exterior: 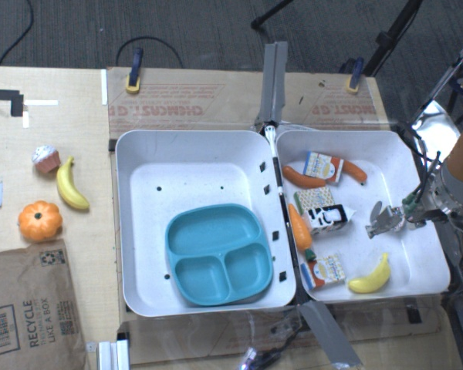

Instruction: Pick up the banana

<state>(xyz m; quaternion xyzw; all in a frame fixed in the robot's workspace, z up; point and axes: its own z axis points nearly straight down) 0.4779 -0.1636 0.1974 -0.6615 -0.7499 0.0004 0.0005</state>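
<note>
The metal two-finger gripper point(382, 220) hangs above the curved yellow banana point(371, 277); its closure is unclear. It should descend centred across the fruit's middle.

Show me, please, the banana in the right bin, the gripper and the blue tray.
banana point(370, 277), camera view, middle of its curved body.
gripper point(378, 223), camera view, midway between its fingertips.
blue tray point(214, 233), camera view, floor of its largest compartment.
</note>
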